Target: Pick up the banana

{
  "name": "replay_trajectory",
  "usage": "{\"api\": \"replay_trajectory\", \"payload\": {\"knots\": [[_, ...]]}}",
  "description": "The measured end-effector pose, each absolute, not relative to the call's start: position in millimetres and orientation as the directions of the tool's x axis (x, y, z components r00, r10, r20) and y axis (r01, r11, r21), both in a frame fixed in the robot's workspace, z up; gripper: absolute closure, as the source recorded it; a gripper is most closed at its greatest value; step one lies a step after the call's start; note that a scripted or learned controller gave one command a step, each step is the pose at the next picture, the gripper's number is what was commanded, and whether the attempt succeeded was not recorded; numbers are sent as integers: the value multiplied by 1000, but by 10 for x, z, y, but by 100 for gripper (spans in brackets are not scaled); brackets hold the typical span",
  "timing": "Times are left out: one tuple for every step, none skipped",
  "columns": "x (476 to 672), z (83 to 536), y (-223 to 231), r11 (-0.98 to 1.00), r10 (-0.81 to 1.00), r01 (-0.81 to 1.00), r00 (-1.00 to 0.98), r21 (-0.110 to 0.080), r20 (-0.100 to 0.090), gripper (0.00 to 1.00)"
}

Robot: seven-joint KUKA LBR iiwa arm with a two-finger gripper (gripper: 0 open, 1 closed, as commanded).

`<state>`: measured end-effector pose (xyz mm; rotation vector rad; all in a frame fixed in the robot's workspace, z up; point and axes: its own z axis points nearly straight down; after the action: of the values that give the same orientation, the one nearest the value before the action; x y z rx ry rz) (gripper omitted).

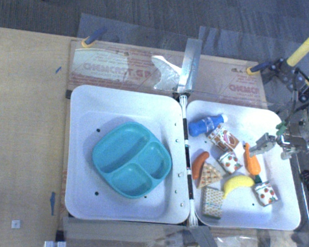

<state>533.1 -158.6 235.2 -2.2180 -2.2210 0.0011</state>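
The gripper (277, 141) hangs over the upper right part of the right bin (288, 218), coming in from the right edge; whether its fingers are open or shut cannot be told, and nothing shows between them. The banana (238, 183) lies below and to the left of it, near but apart, curved with its ends pointing down-left and right. Closest to the gripper is a carrot (252, 160), just down-left of it and between it and the banana. A small carton (266, 194) with red dots sits right beside the banana's right end, straight below the gripper. Farther left of the gripper are two more printed cartons (225, 138) (231, 162), their writing too small to read, a blue bottle (205, 125), a sausage (199, 163), a pizza slice (209, 176) and a cracker-like block (212, 202). Well to the left, in the left bin (84, 106), rests a teal divided plate (132, 160). Up-left of the gripper, behind the bins, flat cardboard (116, 69) carries faded red print, not readable for certain.
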Motion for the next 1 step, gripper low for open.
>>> {"api": "replay_trajectory", "payload": {"knots": [[4859,938,-1382,136,991,991,-136,2,-1,0]]}}
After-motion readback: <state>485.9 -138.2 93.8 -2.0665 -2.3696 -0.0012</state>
